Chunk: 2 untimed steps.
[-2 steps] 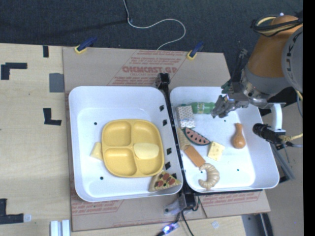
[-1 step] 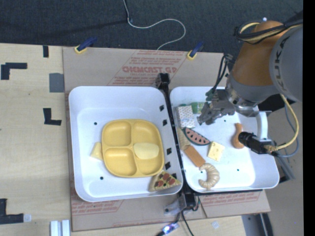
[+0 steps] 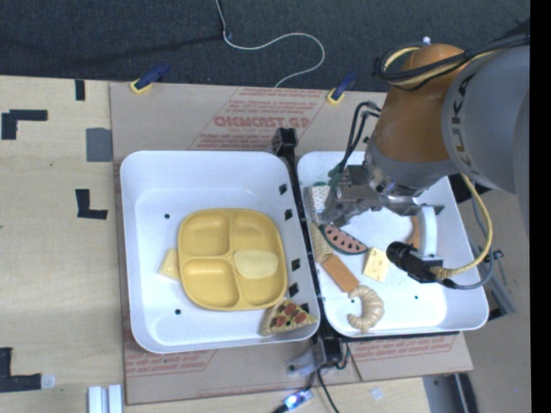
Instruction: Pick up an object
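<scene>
Two bins: left bin [image 3: 138,231] and right bin [image 3: 456,312], side by side, touching along a shared middle edge.
Arm: one grey KUKA arm [image 3: 469,119] with an orange band, reaching in over the right bin.
Gripper: gripper [image 3: 337,218] low over the upper left part of the right bin, just above the watermelon slice; whether it is parted or closed cannot be told, and nothing can be seen held in it.
Likely target: watermelon slice [image 3: 344,239], one, lying flat on the right bin floor just under the gripper.
Handling of the slice: judged to be a light, stiff plastic toy, thin and smooth, so apt to slip; best pinched across its narrow width near the middle of the arc.
Other toys in right bin: one croissant [image 3: 368,308] near the front edge; one cheese wedge [image 3: 375,263]; one orange stick-shaped piece [image 3: 338,271], perhaps a carrot or sausage; one pale patterned piece [image 3: 320,198] by the divider, too small to name.
Left bin contents: one yellow divided plate [image 3: 211,269] with four compartments; one pale chip-like slice [image 3: 256,263] in its lower right compartment; one pizza slice [image 3: 287,317] at the front right corner; one pale yellow wedge [image 3: 168,265] touching the plate's left rim.
Croissant grip: rounded and bulky, likely easiest across its middle.
</scene>
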Available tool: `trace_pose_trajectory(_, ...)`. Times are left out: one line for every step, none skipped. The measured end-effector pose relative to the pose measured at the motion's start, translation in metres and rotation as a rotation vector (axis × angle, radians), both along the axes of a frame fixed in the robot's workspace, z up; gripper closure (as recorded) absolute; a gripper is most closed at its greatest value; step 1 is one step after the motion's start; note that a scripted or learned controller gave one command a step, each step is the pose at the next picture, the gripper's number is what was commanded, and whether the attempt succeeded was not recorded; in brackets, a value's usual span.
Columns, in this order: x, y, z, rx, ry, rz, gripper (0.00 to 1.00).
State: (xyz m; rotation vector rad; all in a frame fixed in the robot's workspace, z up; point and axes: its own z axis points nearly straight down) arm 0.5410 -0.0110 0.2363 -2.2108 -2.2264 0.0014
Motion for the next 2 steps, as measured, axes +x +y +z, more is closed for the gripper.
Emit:
trace_pose_trajectory(-0.022, 0.043, -0.005, -0.001, 0.001, -0.001, 1.00)
trace_pose_trajectory(-0.033, 0.045, -0.006, -0.003, 0.001, -0.006, 1.00)
